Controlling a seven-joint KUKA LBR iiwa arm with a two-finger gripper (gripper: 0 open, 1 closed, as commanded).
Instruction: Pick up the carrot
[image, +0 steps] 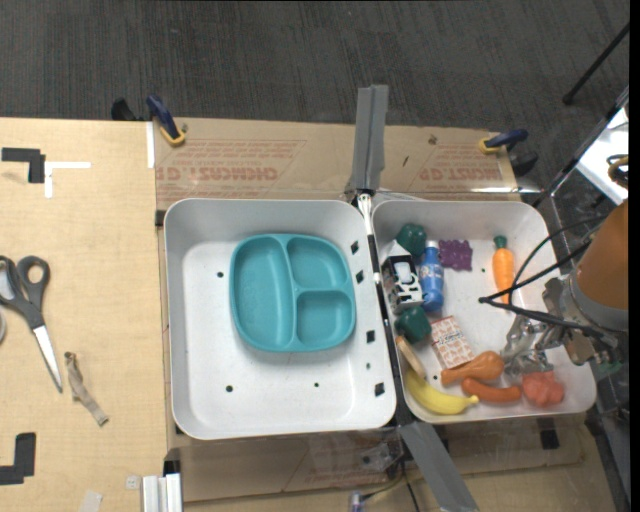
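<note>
My hand (522, 345) hovers low in the right bin (470, 205), on the near side of the carrot (503, 267), above a red lump (543, 388) and an orange drumstick-shaped toy (473, 366) that lie nearer than the carrot. Whether my hand is wide or narrow I cannot tell. The risk as I judge it: closing here takes one of those orange look-alikes. The carrot lies apart, its green top toward the bin's far wall. Purple grapes (457, 253) and a blue bottle (431, 275) sit to its left; a sloppy reach could nudge it their way.
</note>
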